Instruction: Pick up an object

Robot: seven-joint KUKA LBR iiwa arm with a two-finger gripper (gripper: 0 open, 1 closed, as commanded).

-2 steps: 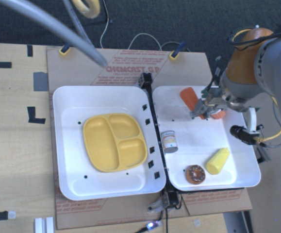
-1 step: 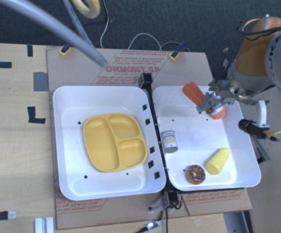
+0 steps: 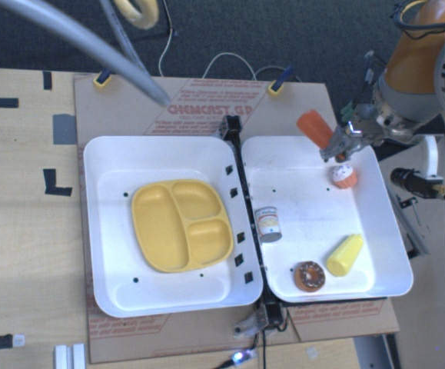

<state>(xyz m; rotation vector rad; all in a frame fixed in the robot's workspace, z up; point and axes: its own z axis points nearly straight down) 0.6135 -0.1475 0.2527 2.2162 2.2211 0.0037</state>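
Observation:
My gripper [image 3: 337,151] hangs over the back part of the right bin [image 3: 383,229], reaching in from the upper right. An orange carrot-shaped object [image 3: 313,127] lies across the bin's back rim, just left of the gripper. A small orange and white object [image 3: 343,175] sits right below the gripper, close to it; I cannot tell whether they touch. Further forward in this bin are a small white can [image 3: 267,224], a brown donut [image 3: 310,276] and a yellow bottle-like object [image 3: 345,254] lying on its side.
The left bin [image 3: 103,206] holds a yellow divided plate [image 3: 182,224]. A black divider with clips [image 3: 241,206] runs between the bins. A grey pole [image 3: 76,33] crosses the upper left above the bench.

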